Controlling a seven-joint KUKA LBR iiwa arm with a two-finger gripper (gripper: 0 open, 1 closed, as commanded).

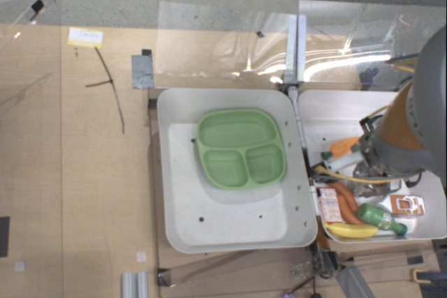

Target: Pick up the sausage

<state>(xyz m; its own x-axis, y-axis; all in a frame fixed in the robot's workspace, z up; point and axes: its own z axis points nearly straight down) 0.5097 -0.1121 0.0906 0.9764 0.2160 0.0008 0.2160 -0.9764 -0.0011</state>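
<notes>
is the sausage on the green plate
No, the sausage lies in the right bin beside the banana, while the green plate sits in the left bin.

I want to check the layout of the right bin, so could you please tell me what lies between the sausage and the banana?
In the camera view, the green bottle lies between the sausage and the banana, at their right-hand ends.

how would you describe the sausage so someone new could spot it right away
Look in the right bin, near its front edge, just below the arm. The sausage is the reddish-brown curved stick lying at a slant, with the yellow banana and green bottle next to it. It is the only reddish-brown thing there.
</notes>
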